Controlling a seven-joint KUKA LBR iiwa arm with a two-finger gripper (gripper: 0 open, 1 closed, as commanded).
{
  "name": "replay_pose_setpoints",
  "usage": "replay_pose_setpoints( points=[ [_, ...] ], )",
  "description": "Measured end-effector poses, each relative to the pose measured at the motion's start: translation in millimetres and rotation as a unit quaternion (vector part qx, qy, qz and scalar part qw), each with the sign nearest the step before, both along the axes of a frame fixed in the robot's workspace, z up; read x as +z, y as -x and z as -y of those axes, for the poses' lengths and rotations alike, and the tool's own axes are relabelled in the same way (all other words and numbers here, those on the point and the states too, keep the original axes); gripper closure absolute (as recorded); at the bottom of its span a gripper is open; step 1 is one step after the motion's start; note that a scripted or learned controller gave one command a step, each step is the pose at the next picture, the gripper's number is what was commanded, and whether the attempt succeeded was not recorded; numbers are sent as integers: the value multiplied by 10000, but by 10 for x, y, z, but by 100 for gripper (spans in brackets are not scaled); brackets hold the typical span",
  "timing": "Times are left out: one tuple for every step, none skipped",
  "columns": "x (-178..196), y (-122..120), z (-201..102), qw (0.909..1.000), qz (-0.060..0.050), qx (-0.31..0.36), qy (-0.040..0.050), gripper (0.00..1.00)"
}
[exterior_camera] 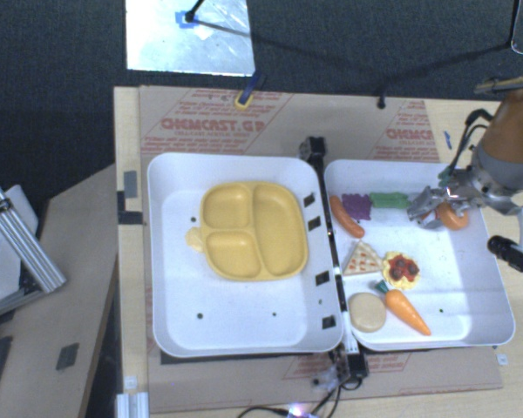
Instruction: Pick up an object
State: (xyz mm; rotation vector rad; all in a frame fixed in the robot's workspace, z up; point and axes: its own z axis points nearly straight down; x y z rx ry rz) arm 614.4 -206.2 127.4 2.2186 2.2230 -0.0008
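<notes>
My gripper [429, 209] reaches in from the right and sits low over the back right part of the right bin [492, 307]. A small orange toy [458, 219] lies right against its right side, partly hidden by it. A green block [389, 201] lies just left of the gripper, with a purple grape bunch [356, 205] and an orange-red sausage [346, 217] further left. Nearer the front lie a pizza slice [362, 258], a yellow and red pasta piece [402, 270], a round beige bun [367, 312] and a carrot [407, 311].
The left bin [170, 233] holds a yellow divided plate [248, 231]. A black divider with clips [327, 233] runs between the two bins. The arm's grey body with its orange band [514, 138] stands over the right bin's far right corner.
</notes>
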Motion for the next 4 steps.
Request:
replay_pose_setpoints(
  points=[
    [-146, -71, 3, 9999, 122, 11, 28, 0],
    [-16, -86, 31, 9999, 153, 9, 55, 100],
    [633, -115, -7, 10000, 42, 14, 7, 100],
    [1003, -131, -4, 10000, 32, 15, 4, 100]
  ],
)
